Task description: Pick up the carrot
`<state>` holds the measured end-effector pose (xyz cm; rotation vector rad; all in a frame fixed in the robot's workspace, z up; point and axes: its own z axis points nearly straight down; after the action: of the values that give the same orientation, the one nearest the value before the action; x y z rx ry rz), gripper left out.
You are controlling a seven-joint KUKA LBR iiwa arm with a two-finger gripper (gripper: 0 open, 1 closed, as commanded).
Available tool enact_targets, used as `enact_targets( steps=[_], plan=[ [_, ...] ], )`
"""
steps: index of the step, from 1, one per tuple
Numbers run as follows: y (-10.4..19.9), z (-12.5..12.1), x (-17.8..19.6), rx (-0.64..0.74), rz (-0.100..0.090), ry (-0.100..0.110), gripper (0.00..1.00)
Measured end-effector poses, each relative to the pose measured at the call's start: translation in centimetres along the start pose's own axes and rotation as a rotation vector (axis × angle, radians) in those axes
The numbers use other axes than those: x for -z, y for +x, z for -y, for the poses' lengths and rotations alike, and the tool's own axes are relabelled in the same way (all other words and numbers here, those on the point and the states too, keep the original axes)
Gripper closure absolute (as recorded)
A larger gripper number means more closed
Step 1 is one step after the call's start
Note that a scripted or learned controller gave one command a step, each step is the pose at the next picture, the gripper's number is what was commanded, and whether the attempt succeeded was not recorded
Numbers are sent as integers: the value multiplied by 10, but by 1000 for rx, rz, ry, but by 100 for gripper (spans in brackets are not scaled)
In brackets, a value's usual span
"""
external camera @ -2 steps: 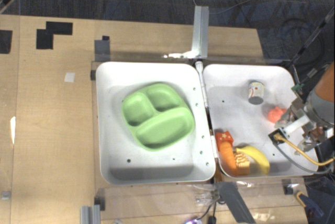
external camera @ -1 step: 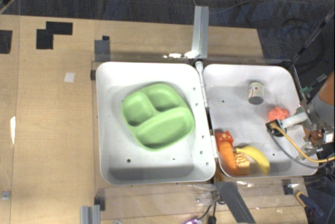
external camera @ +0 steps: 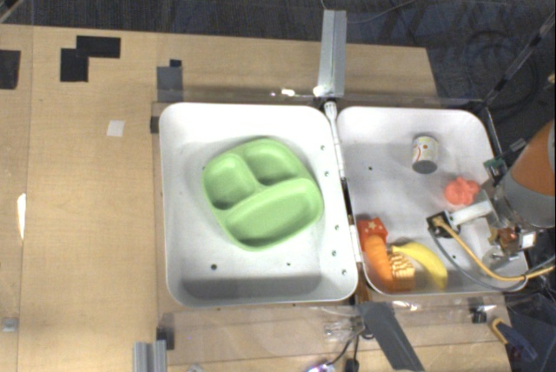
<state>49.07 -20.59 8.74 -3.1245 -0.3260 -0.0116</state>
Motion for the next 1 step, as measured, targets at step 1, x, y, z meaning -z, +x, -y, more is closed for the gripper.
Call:
enact_targets(
  steps=[1],
  plan=[
    [0, 1, 0, 247, 0, 5, 0]
  ],
)
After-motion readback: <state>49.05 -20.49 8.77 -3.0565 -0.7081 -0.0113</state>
